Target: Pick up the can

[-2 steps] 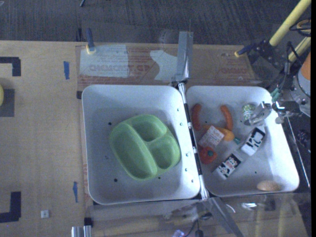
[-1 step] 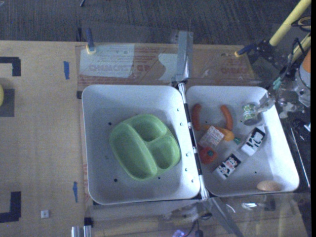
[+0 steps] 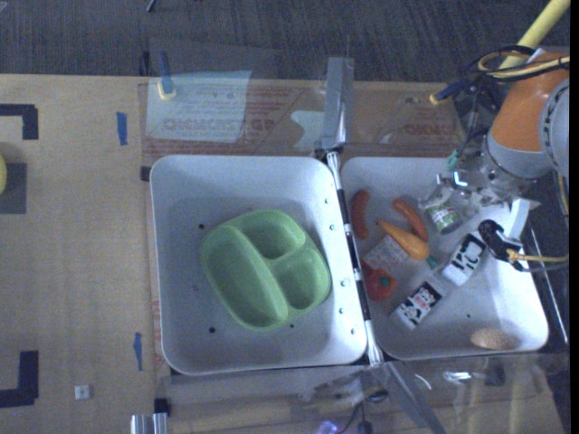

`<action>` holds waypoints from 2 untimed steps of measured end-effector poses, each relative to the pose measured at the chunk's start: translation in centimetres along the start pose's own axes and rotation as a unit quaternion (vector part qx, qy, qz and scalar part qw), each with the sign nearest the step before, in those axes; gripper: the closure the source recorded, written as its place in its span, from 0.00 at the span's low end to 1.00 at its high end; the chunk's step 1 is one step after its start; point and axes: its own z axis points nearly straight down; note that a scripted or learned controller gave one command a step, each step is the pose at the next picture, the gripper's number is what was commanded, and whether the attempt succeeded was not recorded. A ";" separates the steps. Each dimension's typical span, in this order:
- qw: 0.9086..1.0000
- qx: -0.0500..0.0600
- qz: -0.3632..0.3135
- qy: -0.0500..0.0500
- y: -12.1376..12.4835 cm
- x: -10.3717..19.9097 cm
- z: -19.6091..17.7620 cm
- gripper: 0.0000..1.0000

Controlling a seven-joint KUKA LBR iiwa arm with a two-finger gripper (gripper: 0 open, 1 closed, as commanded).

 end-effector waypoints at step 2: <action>0.997 0.002 -0.075 -0.003 -7.7 -2.1 -6.3 1.00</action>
